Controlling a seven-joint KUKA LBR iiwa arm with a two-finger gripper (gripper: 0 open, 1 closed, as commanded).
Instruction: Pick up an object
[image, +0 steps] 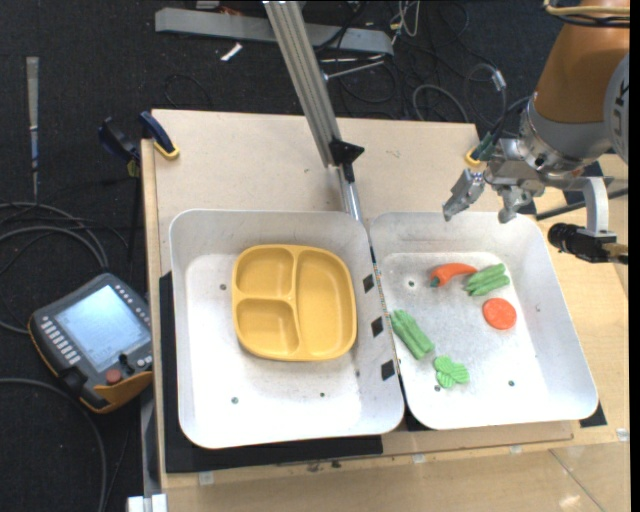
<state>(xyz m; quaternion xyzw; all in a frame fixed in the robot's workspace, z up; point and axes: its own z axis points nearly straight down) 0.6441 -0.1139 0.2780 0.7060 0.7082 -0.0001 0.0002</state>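
The desk (250, 160), a pale board seen from above at a slant, carries two shallow white bins side by side.

The left bin (200, 400) holds one item: a yellow divided tray (295, 302) with three compartments, lying flat near the bin's middle.

The right bin (560, 390) holds five small toy items. A long green piece (411, 333) lies slantwise near the bin's left wall. A smaller green piece (451, 373) lies just below it, apart from it. An orange carrot-shaped piece (452, 272) lies in the upper middle of the bin, and a green pod-like piece (487, 280) lies just beside it on the right; whether the two touch cannot be told. A round orange-red piece (500, 314) lies below the pod, apart from it.

The arm (580, 80), grey with an orange band, enters from the upper right. Its gripper (487, 200) hangs above the far rim of the right bin, over the desk surface rather than over the items. Its two fingers (460, 197) stand spread apart, with nothing between them. The nearest items, the carrot-shaped piece and the pod, lie below the gripper in the view, well clear of it.

A slanted metal post (312, 85) rises from the seam between the bins. A handheld pendant with a screen (95, 340) lies on the floor to the left of the desk.
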